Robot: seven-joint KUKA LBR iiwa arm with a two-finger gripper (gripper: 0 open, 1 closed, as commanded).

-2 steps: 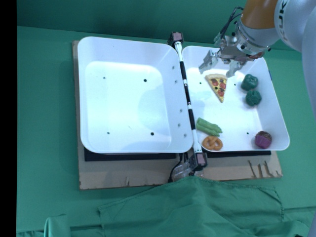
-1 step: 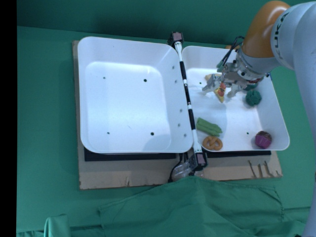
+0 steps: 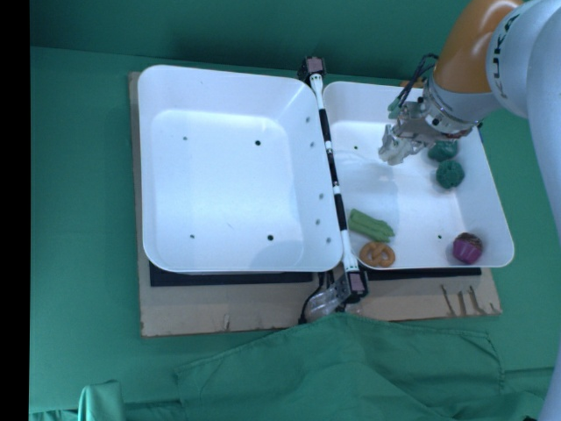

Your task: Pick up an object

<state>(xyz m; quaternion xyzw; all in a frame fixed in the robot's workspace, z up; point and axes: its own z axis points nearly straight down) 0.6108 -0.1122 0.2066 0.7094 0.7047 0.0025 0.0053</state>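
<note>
My gripper (image 3: 396, 150) hangs over the far middle of the right bin (image 3: 368, 103), above bare white floor. Just to its right lie two dark green lumpy pieces, one (image 3: 443, 151) close beside the gripper and one (image 3: 450, 174) a little nearer the front. A light green pea pod (image 3: 371, 225) lies near the bin's front left, with an orange pretzel (image 3: 378, 253) in front of it. A purple and maroon cupcake-like piece (image 3: 467, 247) sits in the front right corner. I see nothing held in the gripper.
The left bin (image 3: 228, 174) lies beside the right one, parted from it by a black-and-white bar (image 3: 330, 169). Both bins rest on a cardboard sheet (image 3: 219, 310). A green cloth (image 3: 351, 367) is bunched at the front.
</note>
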